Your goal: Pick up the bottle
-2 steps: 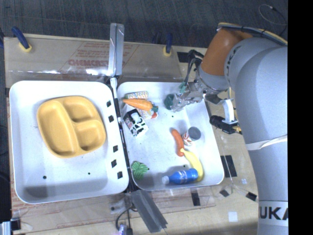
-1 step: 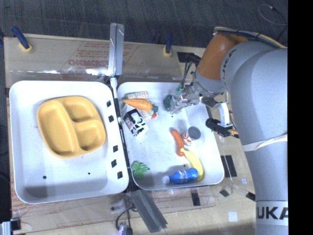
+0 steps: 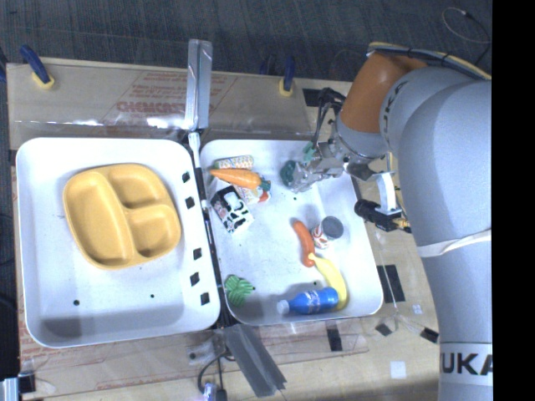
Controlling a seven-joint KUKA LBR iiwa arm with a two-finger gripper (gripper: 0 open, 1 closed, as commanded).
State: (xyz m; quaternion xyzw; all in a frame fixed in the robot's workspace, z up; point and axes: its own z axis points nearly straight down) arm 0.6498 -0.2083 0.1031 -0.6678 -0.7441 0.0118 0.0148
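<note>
Bottle [image 3: 311, 301]: a blue bottle with a white cap, lying on its side on the floor of the right bin [image 3: 359, 215], close against that bin's near wall.
Long axis: runs roughly along that near wall, cap end toward the green item [image 3: 239, 289], blue body toward the yellow banana [image 3: 333, 280], which lies just beside it and may touch it.
Gripper [image 3: 311, 168]: at the far end of the right bin, low over a small dark-green thing [image 3: 289, 172].
Jaws: whether they stand apart or together cannot be told; the metal parts there are too small and cluttered to read.
Bottle from the jaws: the whole depth of the bin away, toward the near wall, well apart; the orange sausage-shaped toy [image 3: 303, 240] and a small can [image 3: 328, 230] lie between.
What the move calls for, as I judge it: travel across to the near wall, then a closing line set across the bottle's short width, clear of the banana.
</note>
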